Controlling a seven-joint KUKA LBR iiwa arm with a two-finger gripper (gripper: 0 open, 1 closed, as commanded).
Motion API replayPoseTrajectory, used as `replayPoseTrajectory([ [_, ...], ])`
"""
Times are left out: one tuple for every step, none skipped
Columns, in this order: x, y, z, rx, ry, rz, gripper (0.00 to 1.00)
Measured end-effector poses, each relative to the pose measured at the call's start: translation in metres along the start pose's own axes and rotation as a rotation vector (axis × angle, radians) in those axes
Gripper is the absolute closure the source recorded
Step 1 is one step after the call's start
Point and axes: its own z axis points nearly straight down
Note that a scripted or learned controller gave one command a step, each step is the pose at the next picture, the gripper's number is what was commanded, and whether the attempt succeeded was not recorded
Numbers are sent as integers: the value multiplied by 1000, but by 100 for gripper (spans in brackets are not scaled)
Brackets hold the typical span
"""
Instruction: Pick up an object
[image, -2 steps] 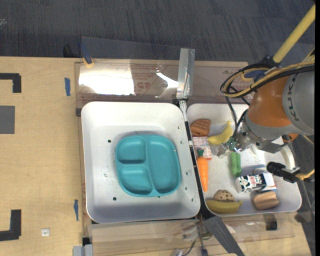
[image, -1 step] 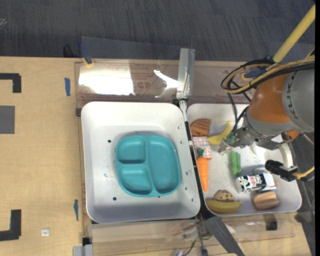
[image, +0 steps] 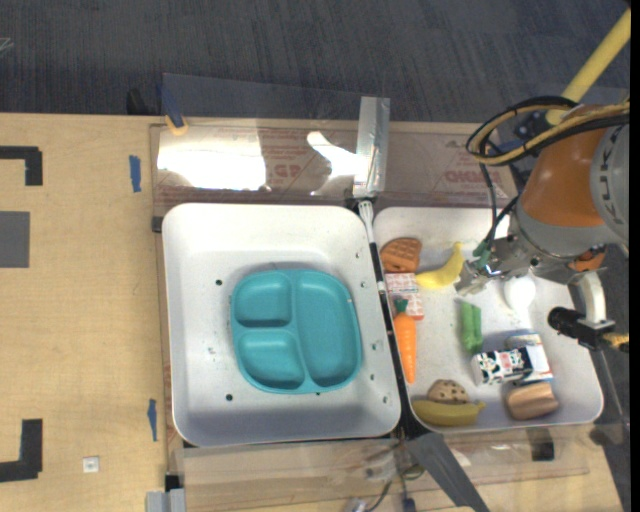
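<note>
The right bin (image: 590, 400) holds several toy foods. A yellow banana (image: 443, 270) lies next to a brown waffle (image: 400, 253), with a green pepper (image: 469, 327) and an orange carrot (image: 406, 345) below them. Lower down are a cow-print milk carton (image: 512, 362), a cookie (image: 448, 391), a second banana (image: 447, 411) and a brown bread roll (image: 531, 401). My gripper (image: 480, 271) hangs over the upper middle of this bin, just right of the first banana and above the green pepper. Nothing is visibly held.
The left bin (image: 190, 300) carries a teal divided plate (image: 296, 330). A small red and white packet (image: 402, 290) lies by the wall between the bins. The arm's orange band (image: 560, 190) and black cables (image: 510, 130) stand over the right bin's upper right corner.
</note>
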Motion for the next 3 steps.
replayPoseTrajectory([
  [0, 0, 1, 2, 1, 0, 0],
  [-34, -22, 57, 0, 1, 69, 0],
  [-34, -20, 45, -6, -2, 67, 100],
])
